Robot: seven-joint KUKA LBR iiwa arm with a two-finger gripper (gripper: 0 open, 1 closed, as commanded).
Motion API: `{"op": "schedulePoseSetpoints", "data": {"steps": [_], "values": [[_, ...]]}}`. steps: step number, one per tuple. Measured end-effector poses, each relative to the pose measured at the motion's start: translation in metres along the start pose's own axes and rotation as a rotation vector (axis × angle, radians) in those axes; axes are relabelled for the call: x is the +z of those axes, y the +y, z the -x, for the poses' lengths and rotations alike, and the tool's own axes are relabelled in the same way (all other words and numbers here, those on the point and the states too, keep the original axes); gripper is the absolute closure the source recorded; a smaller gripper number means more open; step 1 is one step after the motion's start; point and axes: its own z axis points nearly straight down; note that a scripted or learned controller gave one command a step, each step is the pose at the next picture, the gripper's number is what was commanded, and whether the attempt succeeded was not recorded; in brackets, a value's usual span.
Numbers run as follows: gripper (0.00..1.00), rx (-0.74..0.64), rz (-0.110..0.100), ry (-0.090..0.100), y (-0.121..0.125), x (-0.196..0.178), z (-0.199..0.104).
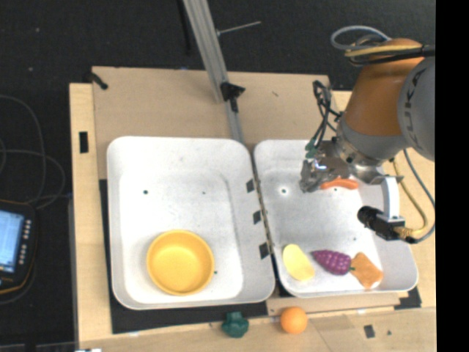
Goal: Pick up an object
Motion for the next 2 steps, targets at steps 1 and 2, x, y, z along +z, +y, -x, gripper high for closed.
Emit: {"op": "schedulePoseSetpoints", "data": {"steps": [1, 2], "values": [[1.0, -0.003, -0.003, 0.002, 0.006, 0.009, -0.058], [1.0, -0.005, -0.001, 0.004, 0.017, 0.001, -0.119]]}}
